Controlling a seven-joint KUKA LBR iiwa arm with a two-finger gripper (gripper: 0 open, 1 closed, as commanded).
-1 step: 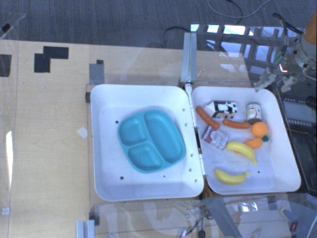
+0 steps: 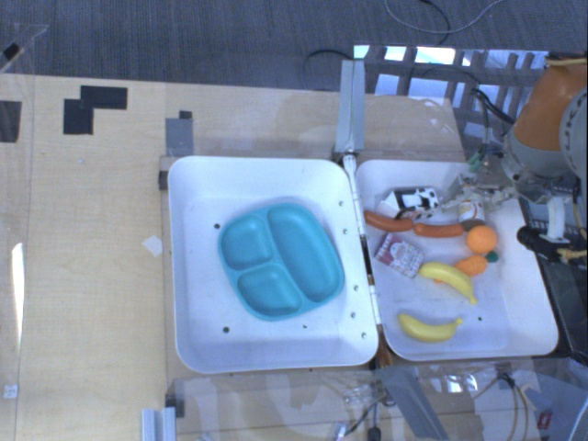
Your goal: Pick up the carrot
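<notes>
Pincer over the right bin, carrot below it.

From my overhead camera, the metal two-finger pincer [image 2: 473, 196] hangs above the right white bin [image 2: 524, 338]; I cannot tell its opening. The small orange carrot with green tip [image 2: 474, 265] lies beside a yellow plastic banana [image 2: 450, 278]. The red-and-white packet [image 2: 398, 254] print is unreadable.

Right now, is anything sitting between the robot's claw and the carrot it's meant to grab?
Yes. The gripper hangs over the back of the right bin, and the carrot lies nearer the front. A round orange fruit sits between them, right against the carrot. From above, the carrot looks uncovered.
</notes>
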